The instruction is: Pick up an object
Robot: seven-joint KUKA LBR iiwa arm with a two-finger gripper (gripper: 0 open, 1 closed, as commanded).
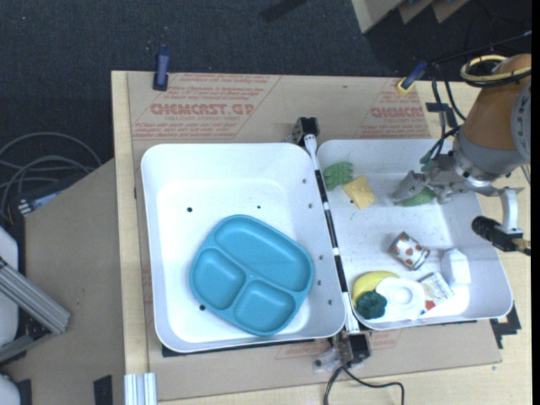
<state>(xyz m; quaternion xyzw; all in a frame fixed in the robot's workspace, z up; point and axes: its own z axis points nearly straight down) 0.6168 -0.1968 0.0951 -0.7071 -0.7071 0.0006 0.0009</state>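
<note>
Evenly and brightly lit from above. Mild glare across the white bins point(169, 226), soft shadows inside their rims. Slightly grainy throughout, softer toward the corners beyond the bins.

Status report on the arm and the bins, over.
Gripper low in right bin, upper part, at a green item; grasp unconfirmed. Yellow block lies apart to the gripper's left. Blue tray in left bin.

Blue tray point(251, 273) crowds left bin point(169, 175); corners free.
</note>
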